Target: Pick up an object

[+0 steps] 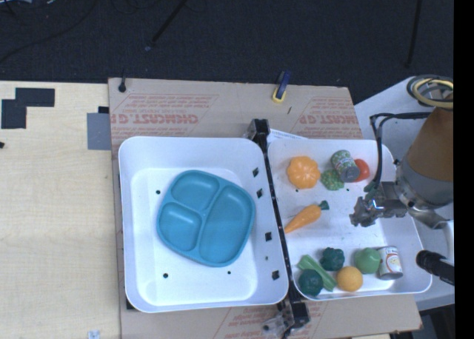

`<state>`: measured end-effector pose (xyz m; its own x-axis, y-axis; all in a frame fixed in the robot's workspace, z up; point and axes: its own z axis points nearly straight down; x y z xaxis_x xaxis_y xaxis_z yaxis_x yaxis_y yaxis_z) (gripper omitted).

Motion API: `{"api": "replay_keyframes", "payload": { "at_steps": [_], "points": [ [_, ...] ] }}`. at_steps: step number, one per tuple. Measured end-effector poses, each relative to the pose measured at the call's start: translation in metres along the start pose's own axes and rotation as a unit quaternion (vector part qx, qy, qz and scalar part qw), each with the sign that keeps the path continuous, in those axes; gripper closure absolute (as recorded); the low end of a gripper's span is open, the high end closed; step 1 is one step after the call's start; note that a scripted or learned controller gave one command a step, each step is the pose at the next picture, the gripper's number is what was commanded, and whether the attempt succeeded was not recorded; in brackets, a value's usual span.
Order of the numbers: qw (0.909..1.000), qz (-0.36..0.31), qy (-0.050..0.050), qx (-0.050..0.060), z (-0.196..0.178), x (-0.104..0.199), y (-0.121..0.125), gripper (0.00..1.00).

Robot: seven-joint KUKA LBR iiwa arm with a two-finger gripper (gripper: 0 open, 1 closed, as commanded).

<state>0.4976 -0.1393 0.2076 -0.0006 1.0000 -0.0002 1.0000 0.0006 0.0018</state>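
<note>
The left shallow white plastic bin lies well to the gripper's left and holds a blue three-compartment plastic plate. The right shallow white plastic bin is the one the grey arm reaches into; the picture's right side cuts the arm off, so only its wrist end shows. The dark metal gripper hangs over the bin's right half, above a bare patch of floor, and is too dark and blurred to tell how wide it stands.

To the gripper's left lie an orange toy pumpkin and an orange toy carrot with a green tip. Just above it a green-patterned can, a red ball and a small green leafy piece crowd together, edges overlapping. Below it, along the bin's near wall, sit a green ball, a white-labelled tin, a yellow ball and dark green vegetable toys, hard to separate.
</note>
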Motion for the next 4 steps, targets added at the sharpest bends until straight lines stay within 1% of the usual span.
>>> {"api": "replay_keyframes", "payload": {
  "at_steps": [1,2,3,4],
  "points": [
    [1.0000,0.000,0.000,0.001,-0.021,-0.001,0.000,1.00],
    [1.0000,-0.002,0.001,0.002,-0.030,0.053,0.009,1.00],
    [1.0000,-0.002,0.001,0.002,-0.030,0.106,0.027,1.00],
    [1.0000,-0.002,0.001,0.003,-0.033,0.158,0.032,1.00]
  ]
}}
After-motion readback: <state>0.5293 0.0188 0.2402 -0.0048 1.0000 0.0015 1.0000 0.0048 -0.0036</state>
